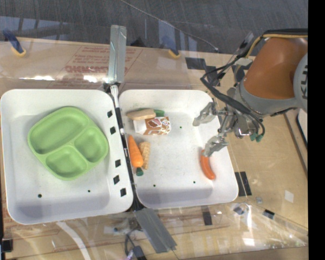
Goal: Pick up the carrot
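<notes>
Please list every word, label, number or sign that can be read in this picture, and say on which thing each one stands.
No text can be read with certainty.
Red print on the sheet behind the bins: several lines, too blurred to read.
Small brown and white carton in the right bin: a printed pattern, no legible words.
Carrot, green divided plate, pincer: no markings visible.

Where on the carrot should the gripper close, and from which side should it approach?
Grip the carrot at its thick orange middle, coming straight down, fingers closing across its narrow width. It lies lengthwise along the right bin's left wall, with a cracker-like piece close on its other side, so clearance for the fingers looks tight.
</notes>
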`<state>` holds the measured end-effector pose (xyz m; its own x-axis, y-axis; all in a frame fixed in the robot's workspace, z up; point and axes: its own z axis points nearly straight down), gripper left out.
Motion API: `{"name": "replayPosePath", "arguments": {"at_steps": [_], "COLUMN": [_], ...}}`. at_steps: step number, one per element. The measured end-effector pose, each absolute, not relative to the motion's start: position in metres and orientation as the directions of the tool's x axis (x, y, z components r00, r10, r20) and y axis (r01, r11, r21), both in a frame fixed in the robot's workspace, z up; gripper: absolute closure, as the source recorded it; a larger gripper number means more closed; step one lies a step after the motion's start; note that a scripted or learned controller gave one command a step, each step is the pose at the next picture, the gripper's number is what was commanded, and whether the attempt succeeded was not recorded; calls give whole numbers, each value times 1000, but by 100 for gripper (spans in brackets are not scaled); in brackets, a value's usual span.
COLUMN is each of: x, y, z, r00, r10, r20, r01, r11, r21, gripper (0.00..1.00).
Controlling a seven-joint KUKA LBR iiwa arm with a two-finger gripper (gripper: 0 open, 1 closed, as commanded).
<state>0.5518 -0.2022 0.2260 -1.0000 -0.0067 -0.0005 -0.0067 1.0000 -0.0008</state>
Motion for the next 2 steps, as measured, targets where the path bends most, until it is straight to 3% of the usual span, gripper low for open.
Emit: {"name": "replayPosePath", "arguments": {"at_steps": [1, 2], "x": [597, 602], "y": [-140, -139], "z": [121, 135], "r00": [-970, -972], "r10": [244, 234], "r20": [-20, -36], "r01": [244, 234], "r11": [970, 972], "r21": [2, 1], "gripper": [0, 100]}}
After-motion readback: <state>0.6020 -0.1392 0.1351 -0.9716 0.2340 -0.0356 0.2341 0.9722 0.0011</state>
